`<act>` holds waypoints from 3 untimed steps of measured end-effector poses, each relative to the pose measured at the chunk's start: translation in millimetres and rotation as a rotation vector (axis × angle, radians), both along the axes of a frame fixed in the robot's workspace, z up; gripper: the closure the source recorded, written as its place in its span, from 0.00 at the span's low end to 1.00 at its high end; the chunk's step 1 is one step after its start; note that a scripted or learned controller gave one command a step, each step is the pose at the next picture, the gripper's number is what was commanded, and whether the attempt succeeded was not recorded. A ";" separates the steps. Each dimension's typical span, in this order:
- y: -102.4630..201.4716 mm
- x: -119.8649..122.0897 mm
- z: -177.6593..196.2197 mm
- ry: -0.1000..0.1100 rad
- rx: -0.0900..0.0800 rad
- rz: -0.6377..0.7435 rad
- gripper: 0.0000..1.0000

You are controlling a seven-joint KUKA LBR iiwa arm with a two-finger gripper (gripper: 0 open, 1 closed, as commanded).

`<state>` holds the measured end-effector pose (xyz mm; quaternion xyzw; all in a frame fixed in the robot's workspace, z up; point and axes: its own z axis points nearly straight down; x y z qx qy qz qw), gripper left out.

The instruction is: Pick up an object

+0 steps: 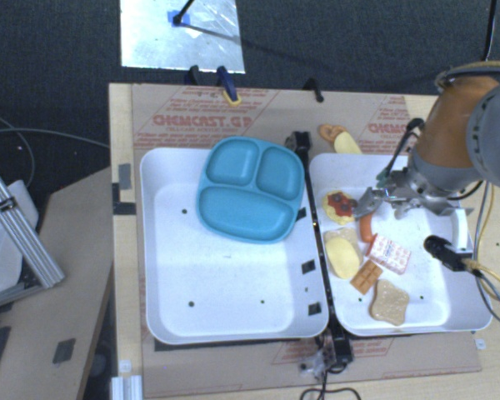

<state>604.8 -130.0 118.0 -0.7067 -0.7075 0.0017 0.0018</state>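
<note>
My gripper [382, 205] hangs over the back part of the right bin [462, 307], with the grey arm and its orange band [454, 127] behind it to the right. Its two fingers stand apart, open, with nothing between them. Just below the left finger lies an orange sausage [366, 226]. Left of it sits a yellow pizza piece with red topping [340, 207]. Nearer the front lie a pink-and-white box [390, 253], a yellow potato [343, 256], a brown waffle [366, 277] and a bread slice [389, 302].
The left bin [175, 307] holds a blue divided plate [252, 188] at its back. A yellow and orange toy [342, 140] lies on the cardboard behind the right bin. A black cable and connector [446, 252] hang by the right bin's right wall.
</note>
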 end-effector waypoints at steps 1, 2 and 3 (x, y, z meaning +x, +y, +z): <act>34.2 59.1 -29.7 -0.009 0.002 0.008 0.00; 33.7 61.8 -13.7 -0.026 0.002 0.006 1.00; 33.8 61.0 -15.1 -0.023 0.002 0.006 0.00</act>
